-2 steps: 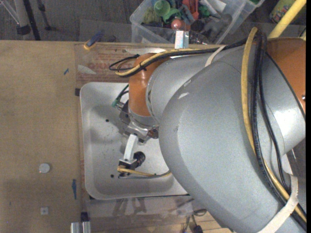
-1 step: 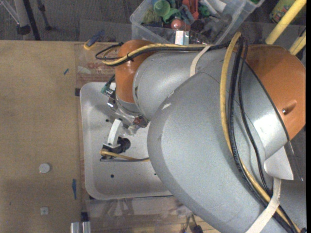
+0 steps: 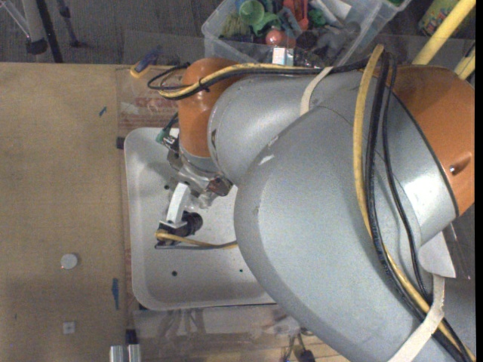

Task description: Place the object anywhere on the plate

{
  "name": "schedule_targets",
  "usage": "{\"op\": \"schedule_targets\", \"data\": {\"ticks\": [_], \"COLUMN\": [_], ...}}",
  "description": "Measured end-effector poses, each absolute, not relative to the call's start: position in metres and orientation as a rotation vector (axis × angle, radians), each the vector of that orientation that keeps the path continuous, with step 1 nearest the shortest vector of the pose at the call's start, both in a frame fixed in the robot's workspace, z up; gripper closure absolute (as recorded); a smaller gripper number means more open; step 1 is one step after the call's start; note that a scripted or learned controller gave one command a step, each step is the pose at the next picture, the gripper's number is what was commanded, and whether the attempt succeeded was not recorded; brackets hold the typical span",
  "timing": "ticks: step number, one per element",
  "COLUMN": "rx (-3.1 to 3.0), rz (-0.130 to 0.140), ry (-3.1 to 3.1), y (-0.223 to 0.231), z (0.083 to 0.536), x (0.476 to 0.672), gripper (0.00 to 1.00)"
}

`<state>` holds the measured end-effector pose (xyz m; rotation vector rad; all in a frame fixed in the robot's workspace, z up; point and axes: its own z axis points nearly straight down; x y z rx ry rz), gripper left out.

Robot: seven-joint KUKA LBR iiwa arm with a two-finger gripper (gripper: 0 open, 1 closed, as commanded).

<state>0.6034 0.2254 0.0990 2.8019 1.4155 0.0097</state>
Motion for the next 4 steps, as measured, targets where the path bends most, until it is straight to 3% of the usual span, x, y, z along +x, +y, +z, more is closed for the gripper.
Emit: {"op": "schedule_targets", "data": {"ticks": [1, 2, 3, 4], "rx": [2.454, 2.029, 1.981, 1.489], "rz": [0.023, 0.017, 0.001, -0.002], "ry": [1.958, 2.390, 2.439, 2.770], "y": [0.209, 0.122, 0.181, 0.216], "z": [0.091, 0.090, 0.125, 0.097], "x": [0.499, 0.511, 0.515, 0.512], "gripper": [1.00, 1.00, 1.00, 1.00]}}
